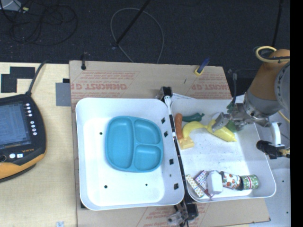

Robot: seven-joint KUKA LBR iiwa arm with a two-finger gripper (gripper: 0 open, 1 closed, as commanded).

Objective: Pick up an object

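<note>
gripping a yellow toy (226, 134) between jaws.

Dark carpeted floor (199, 22) strewn with black cables (42, 13) lies behind the pale bench (52, 183) with its cardboard sheet (142, 82).

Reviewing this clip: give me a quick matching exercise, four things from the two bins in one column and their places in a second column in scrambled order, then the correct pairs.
Things:
1. blue divided plate
2. orange carrot-like piece
3. small can with a green end
4. gripper

Places:
A. near edge of the right bin, lying on its side
B. middle of the left bin
C. over the yellow toy in the far part of the right bin
D. right bin, against the divider between the bins

Pairs: 1-B, 2-D, 3-A, 4-C
</note>
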